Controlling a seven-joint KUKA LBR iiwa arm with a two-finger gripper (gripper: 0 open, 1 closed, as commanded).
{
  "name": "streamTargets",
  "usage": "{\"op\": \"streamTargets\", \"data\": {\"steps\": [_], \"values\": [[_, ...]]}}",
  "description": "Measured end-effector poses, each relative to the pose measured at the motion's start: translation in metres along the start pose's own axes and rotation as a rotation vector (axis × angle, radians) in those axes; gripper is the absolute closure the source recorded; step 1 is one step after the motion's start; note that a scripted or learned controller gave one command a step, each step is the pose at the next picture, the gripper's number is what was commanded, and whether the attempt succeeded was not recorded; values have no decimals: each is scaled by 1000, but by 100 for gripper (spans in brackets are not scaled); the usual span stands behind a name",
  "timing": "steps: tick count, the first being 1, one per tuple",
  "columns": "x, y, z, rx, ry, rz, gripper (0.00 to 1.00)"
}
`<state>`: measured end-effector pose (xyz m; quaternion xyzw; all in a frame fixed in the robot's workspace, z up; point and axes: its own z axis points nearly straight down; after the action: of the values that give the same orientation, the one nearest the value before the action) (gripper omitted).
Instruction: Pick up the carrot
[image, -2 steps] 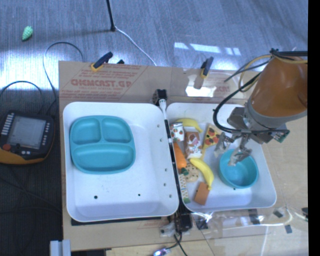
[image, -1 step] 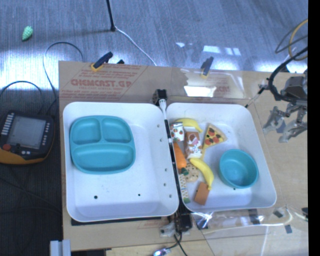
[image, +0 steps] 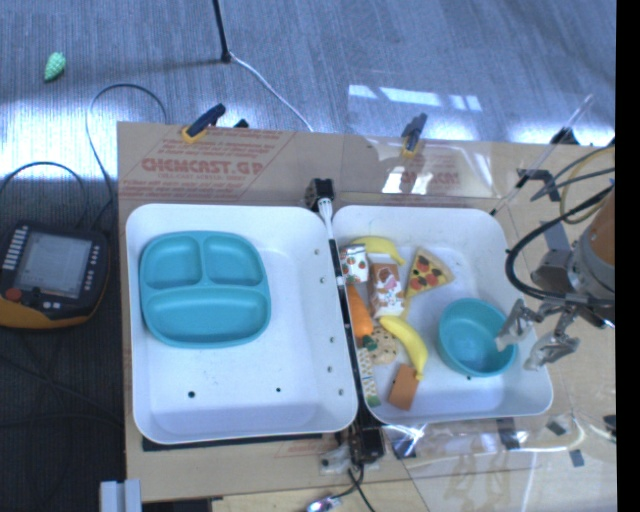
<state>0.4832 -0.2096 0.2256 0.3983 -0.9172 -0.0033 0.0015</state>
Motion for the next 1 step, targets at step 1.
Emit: {"op": "streamTargets", "data": {"steps": [1], "values": [[-22,-41,-91,11,-4,-482,100]]}}
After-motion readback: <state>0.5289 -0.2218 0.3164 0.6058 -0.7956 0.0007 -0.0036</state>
